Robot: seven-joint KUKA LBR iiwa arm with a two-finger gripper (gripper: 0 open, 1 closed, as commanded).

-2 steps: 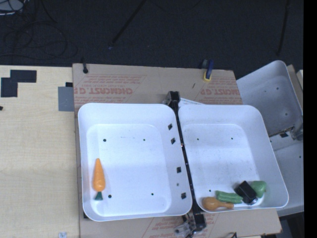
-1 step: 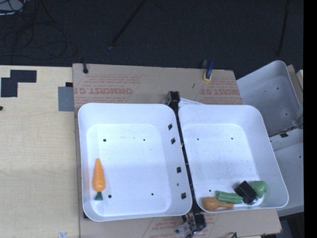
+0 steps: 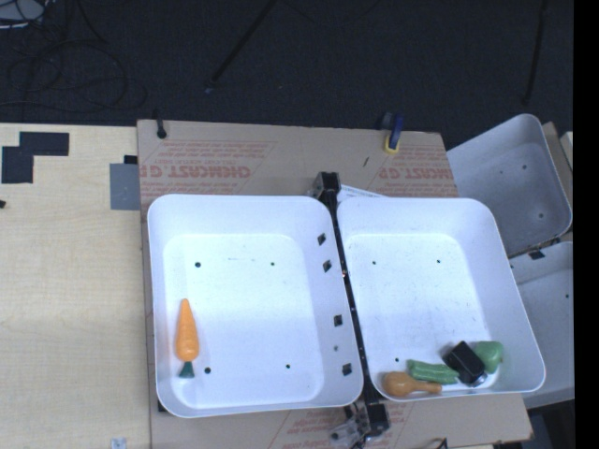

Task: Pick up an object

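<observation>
Carrot (image 3: 186,331): an orange toy with a dark green stub, laid lengthwise near the 7 o'clock corner of the left bin (image 3: 234,206), close to the wall but apart from it. As it lies alone on open floor, it is judged the easiest candidate for picking.
Cluster: four things are crowded into the 5 o'clock corner of the right bin (image 3: 412,207): an orange pear-shaped piece (image 3: 408,384), a long green piece (image 3: 431,372), a black block (image 3: 465,362) and a rounded green piece (image 3: 489,353).
Reason for crowding: the corner is probably where loose things have been caught by the sloping walls. A grasp there is judged harder, since neighbours touch or overlap.
Bins: both are seated side by side on a cardboard sheet (image 3: 281,162), apparently joined along the shared edge by dark clips, so that neither is shifted by contact.
Jaws: whether apart or together cannot be told.
Hard to make out: the black block is overlapped with both green pieces, so their true outlines are unclear.
Cut off: a dark mechanism at 6 o'clock below the bins is clipped by the frame edge.
</observation>
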